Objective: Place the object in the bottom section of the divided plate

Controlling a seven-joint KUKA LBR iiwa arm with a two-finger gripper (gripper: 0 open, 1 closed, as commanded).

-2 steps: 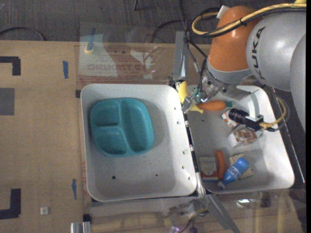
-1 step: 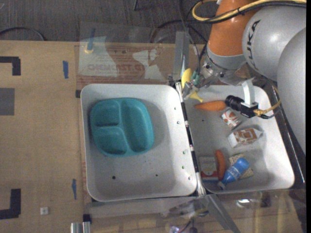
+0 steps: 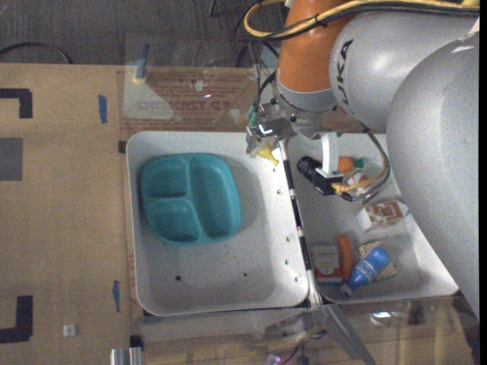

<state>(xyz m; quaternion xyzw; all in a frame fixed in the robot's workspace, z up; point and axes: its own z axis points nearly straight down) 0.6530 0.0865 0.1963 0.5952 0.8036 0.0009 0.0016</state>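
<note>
The teal divided plate (image 3: pixel 190 198) lies in the upper left part of the left bin (image 3: pixel 221 280). It has two smaller sections on its left side and one long section on its right. My gripper (image 3: pixel 264 147) hangs over the bin's top right corner, to the right of the plate and apart from it. A small yellow object (image 3: pixel 268 157) shows between its fingertips, above the bin wall, and the fingers are shut on it.
The right bin (image 3: pixel 426 268) holds an orange item (image 3: pixel 346 163), a white carton (image 3: pixel 384 214), a red-and-white packet (image 3: pixel 327 263), an orange stick (image 3: pixel 346 251) and a blue bottle (image 3: pixel 370 267). The divider wall (image 3: pixel 298 226) runs between the bins. The arm's bulk covers the upper right.
</note>
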